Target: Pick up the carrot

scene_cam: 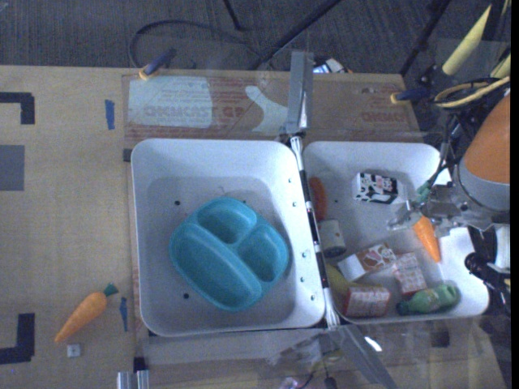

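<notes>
The tool (423,215) hangs over the right bin (403,153), near its right edge, pinching a carrot (427,238) by its top so the orange tip points down. Below it lie small boxes (391,267) and a green bottle (428,299). The left bin (162,161) holds a blue divided plate (229,254). Another carrot (81,314) lies on the counter (65,209) near its front left corner.

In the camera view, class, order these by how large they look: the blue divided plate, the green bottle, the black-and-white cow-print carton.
1. Blue divided plate, clearly largest.
2. Green bottle and black-and-white cow-print carton look close in size; I would not rank them.
</notes>
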